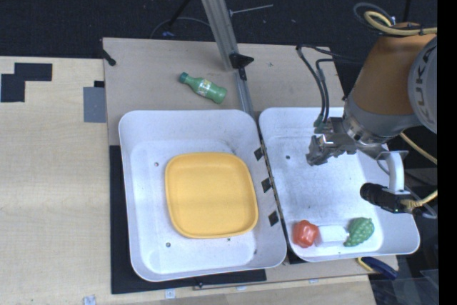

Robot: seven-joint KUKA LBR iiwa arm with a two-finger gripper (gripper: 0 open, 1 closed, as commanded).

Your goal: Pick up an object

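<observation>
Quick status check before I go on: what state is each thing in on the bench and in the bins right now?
Gripper: above the right bin, nothing visibly held.
Yellow plate: lying flat in the left bin.
Green bottle: on its side on the bench, behind the bins.
Red pepper: resting at the right bin's near edge.
White piece: lying between pepper and grapes.
Green grapes: resting in the right bin's near corner.

Arm (400,86): one unit, rounded casing. Broad orange band over the upper body, grey shell below and at the right edge bearing part of a dark letter. Black cables (321,86) loop from the wrist; yellow-and-black hose (375,16) coils on top. Claw (319,153): dark grey metal, compact, blocky, detail too small to read.
</observation>
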